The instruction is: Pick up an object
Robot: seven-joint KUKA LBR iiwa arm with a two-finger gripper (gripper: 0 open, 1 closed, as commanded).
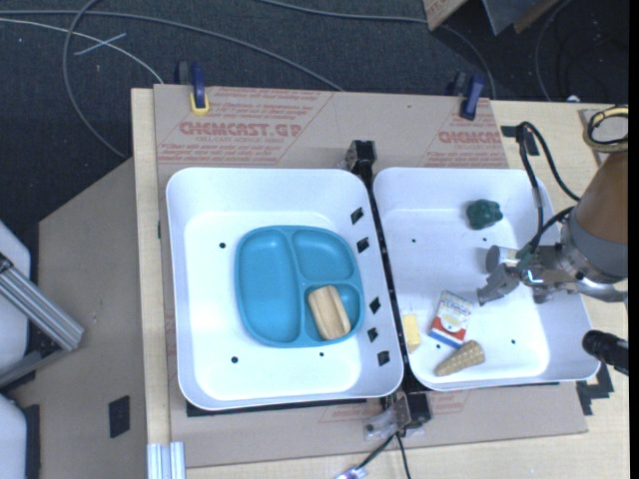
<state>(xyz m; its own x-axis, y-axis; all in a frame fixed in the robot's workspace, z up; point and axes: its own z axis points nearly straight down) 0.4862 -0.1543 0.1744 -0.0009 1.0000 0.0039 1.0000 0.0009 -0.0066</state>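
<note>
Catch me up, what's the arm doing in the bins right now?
The grey KUKA arm reaches in from the right, its two-finger gripper open over the right white bin with nothing between its fingers. It sits between a small dark green lump toward the back and, nearer the front, a small red, white and blue carton, a tan waffle cone and a small yellow block. The left white bin holds a blue divided plastic plate with a tan bread-like piece in one compartment.
</note>
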